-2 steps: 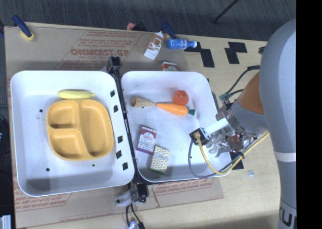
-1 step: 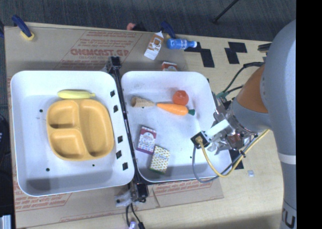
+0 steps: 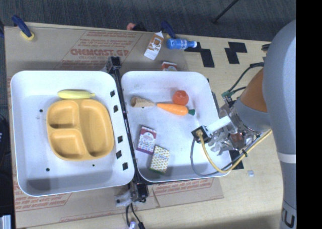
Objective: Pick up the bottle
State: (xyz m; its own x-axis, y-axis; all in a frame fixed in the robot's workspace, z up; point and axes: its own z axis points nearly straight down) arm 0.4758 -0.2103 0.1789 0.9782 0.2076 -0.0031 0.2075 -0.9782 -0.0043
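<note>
A small blue bottle (image 3: pixel 181 44) lies on its side on the cardboard behind the right bin (image 3: pixel 166 77), outside both bins. My gripper (image 3: pixel 223 141) hangs over the right rim of the right bin, far from the bottle and nearer the camera. Cables loop below it into the bin. Nothing shows in its grasp.
The right bin holds a carrot (image 3: pixel 173 108), a red ball-like fruit (image 3: pixel 181 97), a beige piece (image 3: pixel 142 103) and two small boxes (image 3: pixel 146 140) (image 3: pixel 160 158). A yellow divided plate (image 3: pixel 80 127) and a banana (image 3: pixel 76 93) lie in the left bin. A small carton (image 3: pixel 153 46) lies beside the bottle.
</note>
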